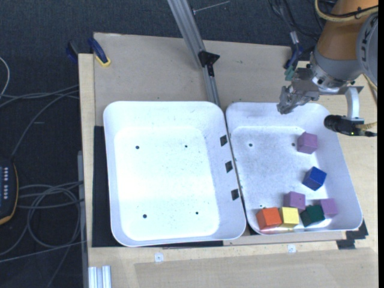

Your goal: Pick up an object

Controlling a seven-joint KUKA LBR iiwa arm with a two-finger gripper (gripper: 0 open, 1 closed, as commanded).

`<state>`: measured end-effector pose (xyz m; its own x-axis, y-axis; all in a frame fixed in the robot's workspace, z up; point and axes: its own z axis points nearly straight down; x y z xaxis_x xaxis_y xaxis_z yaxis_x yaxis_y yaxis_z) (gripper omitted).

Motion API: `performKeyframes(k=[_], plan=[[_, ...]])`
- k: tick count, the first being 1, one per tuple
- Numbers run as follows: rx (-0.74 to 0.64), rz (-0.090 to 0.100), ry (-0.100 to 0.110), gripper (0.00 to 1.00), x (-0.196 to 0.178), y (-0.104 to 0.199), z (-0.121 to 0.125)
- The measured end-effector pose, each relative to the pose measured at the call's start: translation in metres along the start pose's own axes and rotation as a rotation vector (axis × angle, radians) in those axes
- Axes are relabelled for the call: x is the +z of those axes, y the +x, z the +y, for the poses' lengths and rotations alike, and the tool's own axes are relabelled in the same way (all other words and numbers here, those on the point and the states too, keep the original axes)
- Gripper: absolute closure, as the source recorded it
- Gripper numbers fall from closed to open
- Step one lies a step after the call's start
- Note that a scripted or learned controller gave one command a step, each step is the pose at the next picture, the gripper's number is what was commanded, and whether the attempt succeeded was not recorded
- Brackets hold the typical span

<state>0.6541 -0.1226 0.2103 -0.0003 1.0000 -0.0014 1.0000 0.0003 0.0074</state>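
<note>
Seven small blocks lay in the right bin (252,161), none of them between the gripper's fingers. One purple block (307,142) sat alone toward the far right part of the bin floor, with a blue block (314,178) nearer the camera and close to the right wall. Along the near edge the others clustered together: an orange block (269,218) beside a yellow block (290,216), a dark green block (312,215) next to that, a second purple block (295,200) just behind the yellow one, and a third purple block (329,207) by the right wall.

At the far rim of that bin, the gripper (289,103) hung well apart from every block, pointing down toward the rim; whether its fingers were spread or closed could not be made out. Above it rose the arm's grey wrist and its orange band (354,2), reaching in from the right.

To the left, the other white bin (162,173) stood against the first, joined by small dark clips along the shared edge. Both bins rested on the table (150,71), where a slanted grey metal pole (189,26) crossed the far side and a blue and yellow clamp (99,51) gripped the far left corner. Cables trailed over the dark floor (36,131) at the left.
</note>
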Motion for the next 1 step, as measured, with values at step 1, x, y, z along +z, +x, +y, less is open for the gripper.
performKeyframes(k=[1], plan=[[-0.001,0.000,0.000,1.00,-0.0455,-0.0038,-0.0001]])
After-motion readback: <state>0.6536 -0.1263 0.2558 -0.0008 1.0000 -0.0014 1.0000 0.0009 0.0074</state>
